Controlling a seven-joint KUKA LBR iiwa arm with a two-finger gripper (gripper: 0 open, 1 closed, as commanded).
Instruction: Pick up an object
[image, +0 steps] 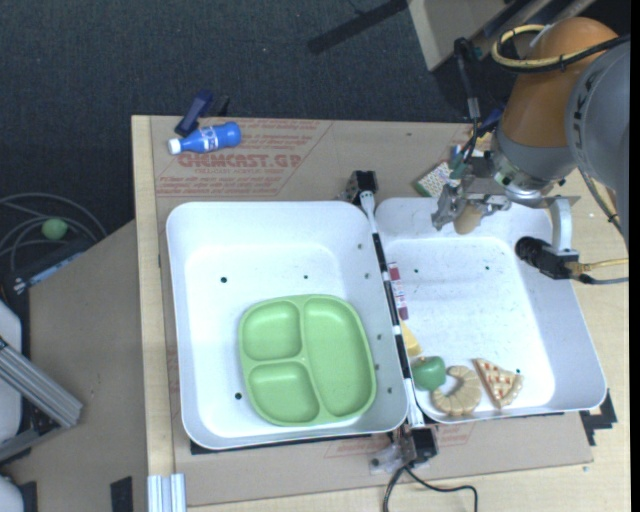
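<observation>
The arm (560, 90) hangs over the right bin's (560, 330) far edge, claw (462, 215) grip state unclear.

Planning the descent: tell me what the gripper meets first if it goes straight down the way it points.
Likely the bare floor of the right bin near its far wall; the gripper hangs there, though depth is hard to judge. The toy food lies at the near edge.
</observation>
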